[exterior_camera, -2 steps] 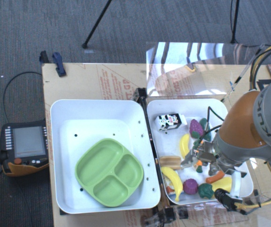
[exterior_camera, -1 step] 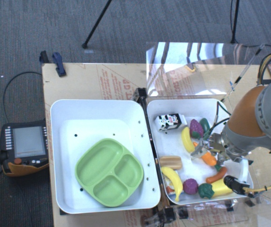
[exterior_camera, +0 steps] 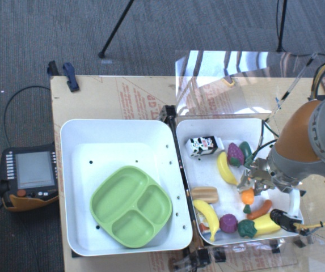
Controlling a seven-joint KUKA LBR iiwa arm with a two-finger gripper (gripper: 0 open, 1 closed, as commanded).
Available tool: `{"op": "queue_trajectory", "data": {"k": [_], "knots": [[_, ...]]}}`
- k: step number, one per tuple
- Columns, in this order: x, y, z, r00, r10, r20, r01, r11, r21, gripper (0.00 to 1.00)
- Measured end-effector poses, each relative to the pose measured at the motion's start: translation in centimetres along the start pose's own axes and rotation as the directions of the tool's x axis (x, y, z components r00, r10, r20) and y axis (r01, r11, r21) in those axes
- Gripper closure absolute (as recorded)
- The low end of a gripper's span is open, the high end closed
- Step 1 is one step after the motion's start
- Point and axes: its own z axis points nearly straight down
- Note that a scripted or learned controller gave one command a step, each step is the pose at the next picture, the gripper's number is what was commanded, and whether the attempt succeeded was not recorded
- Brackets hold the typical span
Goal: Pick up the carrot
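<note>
- My grey arm with its orange band (exterior_camera: 304,132) reaches in from the right over the right-hand shallow white bin (exterior_camera: 247,123).
- My two-finger pincer (exterior_camera: 252,180) hangs low in that bin's right half; from this slant I cannot tell how it is set, spread or pressed together.
- The slim orange-red carrot with a green tip (exterior_camera: 258,209) lies flat on the bin floor, slanted, just below and slightly right of my pincer, apart from it.
- A small round orange fruit (exterior_camera: 247,196) sits directly under my pincer, between it and the carrot, just beside the carrot's green end.
- A yellow plastic banana (exterior_camera: 225,169) lies to my pincer's left, with a purple toy fruit (exterior_camera: 235,153) above it.
- A black-and-white cow-patterned carton (exterior_camera: 202,145) rests near the bin's upper left.
- A tan bread-shaped block (exterior_camera: 204,194) and a second yellow banana (exterior_camera: 207,214) lie along the bin's left side.
- A green broccoli floret (exterior_camera: 246,228) sits near the lower wall, below the carrot.
- The left-hand white bin (exterior_camera: 77,146) bears a light green divided plastic plate (exterior_camera: 131,205).
</note>
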Motion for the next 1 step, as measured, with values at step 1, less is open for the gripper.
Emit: {"op": "queue_trajectory", "data": {"k": [1], "knots": [[5.55, -6.89, -4.57, 0.992, 0.124, -0.001, -0.124, 0.992, -0.008, 1.0]]}}
